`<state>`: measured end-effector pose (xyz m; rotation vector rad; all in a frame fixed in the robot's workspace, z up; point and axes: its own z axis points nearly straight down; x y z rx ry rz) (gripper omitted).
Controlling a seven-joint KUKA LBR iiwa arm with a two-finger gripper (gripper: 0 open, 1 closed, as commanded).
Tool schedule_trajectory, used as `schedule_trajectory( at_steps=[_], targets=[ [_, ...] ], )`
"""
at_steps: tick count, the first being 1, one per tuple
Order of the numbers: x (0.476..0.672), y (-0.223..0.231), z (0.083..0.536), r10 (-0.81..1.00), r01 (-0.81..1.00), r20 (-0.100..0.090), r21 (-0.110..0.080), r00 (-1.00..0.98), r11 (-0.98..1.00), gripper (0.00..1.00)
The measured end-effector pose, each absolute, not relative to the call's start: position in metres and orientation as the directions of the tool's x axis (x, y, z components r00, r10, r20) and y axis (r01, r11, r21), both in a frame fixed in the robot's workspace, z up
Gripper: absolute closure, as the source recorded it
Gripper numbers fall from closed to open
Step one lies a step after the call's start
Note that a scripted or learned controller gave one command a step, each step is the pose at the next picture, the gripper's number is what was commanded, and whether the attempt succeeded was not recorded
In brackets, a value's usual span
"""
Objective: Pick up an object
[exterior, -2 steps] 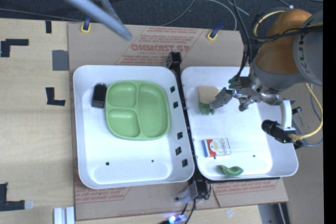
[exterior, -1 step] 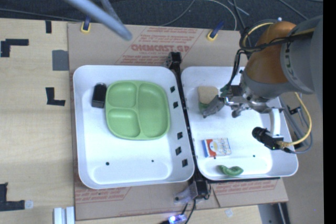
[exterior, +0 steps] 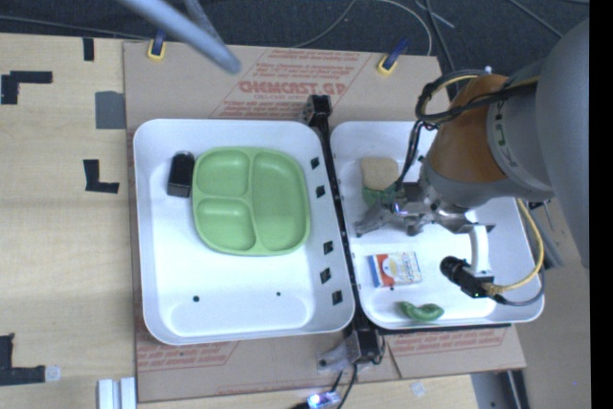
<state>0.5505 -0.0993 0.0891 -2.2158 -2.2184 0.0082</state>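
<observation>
Camera view: gripper (exterior: 375,211), fingers spread and unladen, should centre over the tan rounded block (exterior: 379,172) before clenching.

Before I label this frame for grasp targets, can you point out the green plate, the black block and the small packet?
Green plate (exterior: 252,202), camera view, centre divider.
Black block (exterior: 180,174), camera view, top face.
Packet (exterior: 396,269), camera view, printed front.
</observation>
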Motion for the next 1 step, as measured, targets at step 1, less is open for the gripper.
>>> schedule_trajectory(
  at_steps=[1],
  targets=[
    [0.5508, -0.0991, 0.0853, 1.000, 1.000, -0.001, 0.000, -0.001, 0.001, 0.00]
  ],
)
